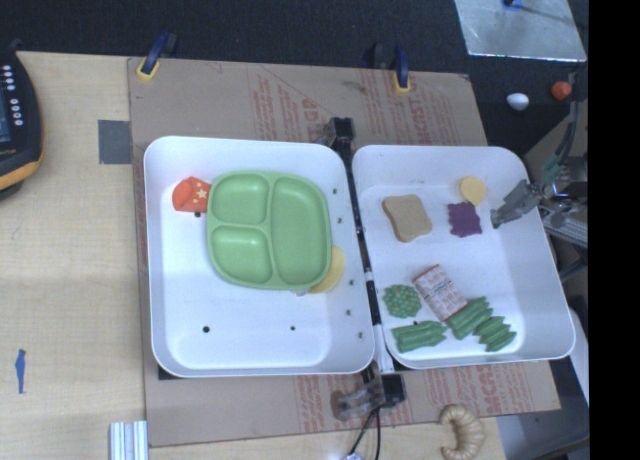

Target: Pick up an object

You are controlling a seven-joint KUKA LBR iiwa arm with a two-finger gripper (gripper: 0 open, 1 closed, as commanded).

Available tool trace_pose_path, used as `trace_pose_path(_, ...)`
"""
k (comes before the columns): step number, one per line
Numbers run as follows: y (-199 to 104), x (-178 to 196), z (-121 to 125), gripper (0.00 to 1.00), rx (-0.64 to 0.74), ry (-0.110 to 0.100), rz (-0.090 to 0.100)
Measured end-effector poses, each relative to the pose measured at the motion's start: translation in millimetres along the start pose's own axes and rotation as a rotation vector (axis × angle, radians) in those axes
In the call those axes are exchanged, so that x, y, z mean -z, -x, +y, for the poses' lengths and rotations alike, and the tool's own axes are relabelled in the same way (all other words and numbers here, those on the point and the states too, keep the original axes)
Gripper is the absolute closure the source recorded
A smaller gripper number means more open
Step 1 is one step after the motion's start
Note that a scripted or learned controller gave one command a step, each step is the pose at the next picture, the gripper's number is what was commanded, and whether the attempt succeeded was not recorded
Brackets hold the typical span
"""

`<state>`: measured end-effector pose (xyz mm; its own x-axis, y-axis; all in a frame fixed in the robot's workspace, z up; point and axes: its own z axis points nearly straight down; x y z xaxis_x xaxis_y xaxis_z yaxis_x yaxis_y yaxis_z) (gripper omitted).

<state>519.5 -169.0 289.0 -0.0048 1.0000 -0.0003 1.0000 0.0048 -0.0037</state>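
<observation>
Green bean pods point(482, 323) nearest, flat purple piece point(463, 218) beside the end effector point(497, 218), grip state unclear.

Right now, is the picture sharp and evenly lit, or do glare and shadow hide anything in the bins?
Camera view: soft overall, small items blurry; the left bin floor is bright and washed out around the green plate; the gripper at the right bin edge is blurred; no heavy shadow hides the food pieces.
</observation>
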Motion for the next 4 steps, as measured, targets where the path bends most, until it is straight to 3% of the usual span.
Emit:
trace_pose_path(1,26.3,-205.0,66.2,0.00,0.004,-0.006,0.000)
trace_pose_path(2,41.5,-191.4,136.1,0.00,0.002,0.009,-0.002)
trace_pose_path(3,42.9,-197.1,96.1,0.00,-0.001,-0.004,0.001)
trace_pose_path(4,44.1,-184.4,98.7,1.00,0.001,0.001,-0.002)
